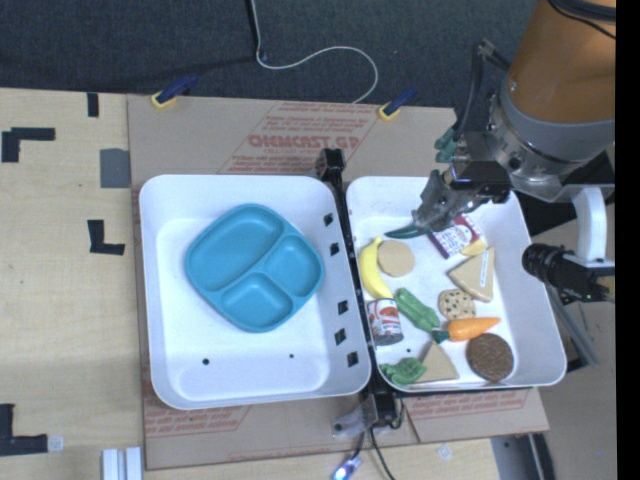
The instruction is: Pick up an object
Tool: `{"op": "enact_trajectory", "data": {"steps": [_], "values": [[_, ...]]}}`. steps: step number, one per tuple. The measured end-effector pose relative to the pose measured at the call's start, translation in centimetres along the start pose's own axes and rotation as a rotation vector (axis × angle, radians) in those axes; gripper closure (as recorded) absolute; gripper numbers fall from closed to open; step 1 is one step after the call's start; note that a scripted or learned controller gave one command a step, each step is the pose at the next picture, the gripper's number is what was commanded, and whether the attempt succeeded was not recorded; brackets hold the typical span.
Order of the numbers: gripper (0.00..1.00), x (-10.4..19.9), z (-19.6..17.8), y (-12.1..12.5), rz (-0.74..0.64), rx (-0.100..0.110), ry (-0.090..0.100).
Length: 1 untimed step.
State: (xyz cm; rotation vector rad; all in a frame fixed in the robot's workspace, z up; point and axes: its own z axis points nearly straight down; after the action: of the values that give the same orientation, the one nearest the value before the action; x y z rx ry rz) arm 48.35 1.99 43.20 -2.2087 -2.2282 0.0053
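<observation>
Jaws (437, 213) low over the right bin (540, 298), their spread unclear to me, hover at a small dark-red packet (455, 238); next I judge: close and lift straight.

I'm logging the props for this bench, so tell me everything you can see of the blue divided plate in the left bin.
The light blue plastic divided plate is a rounded square with three recessed compartments: one large and two smaller, split by raised ridges. It looks smooth, matte and clean, with no food in it. It lies flat and right side up on the floor of the shallow white left bin, turned at an angle to the bin's walls and sitting toward the far side. It touches the bin floor alone.
</observation>
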Motion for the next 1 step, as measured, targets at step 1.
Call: {"op": "enact_trajectory", "data": {"steps": [1], "values": [[1.00,5.28,-7.51,0.05,0.001,-0.013,0.001]]}}
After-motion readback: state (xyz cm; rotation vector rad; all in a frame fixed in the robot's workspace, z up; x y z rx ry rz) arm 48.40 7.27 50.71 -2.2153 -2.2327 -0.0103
